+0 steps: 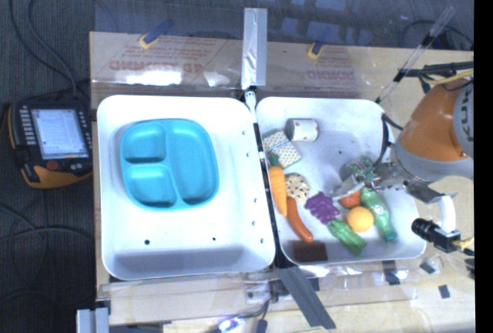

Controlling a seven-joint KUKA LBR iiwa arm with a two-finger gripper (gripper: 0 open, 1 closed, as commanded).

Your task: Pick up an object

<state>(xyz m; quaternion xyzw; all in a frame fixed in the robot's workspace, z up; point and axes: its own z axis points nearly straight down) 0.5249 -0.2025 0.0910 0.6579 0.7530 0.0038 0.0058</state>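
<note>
Right bin (323, 109), lower right quarter: gripper (360, 179) down among the toy food, arm (431, 131) entering from the right edge, orange band above the wrist. Jaw state: cannot tell, tip too small and cluttered to resolve.

Nearest items to the tip:
- green bottle-shaped toy (380, 213), just below and right, lying tilted
- orange ball (360, 220), just below, touching the green bottle-shaped toy
- small red-orange piece (350, 200), just beside the tip, lower left
- purple grapes (321, 206), left of the tip, near but apart
- green vegetable (346, 237), below the grapes

No item visibly between the jaws; contact with any of them not resolvable.

Farther left in same bin: carrot (276, 186) and orange-red pepper (300, 224) along the left wall, round cracker (296, 186), checkered square (281, 149), grey-white cylinder (302, 129) near the top, dark brown block (310, 251) at the bottom wall.

Left bin (112, 169): blue divided plate (168, 162) lying flat.
</note>
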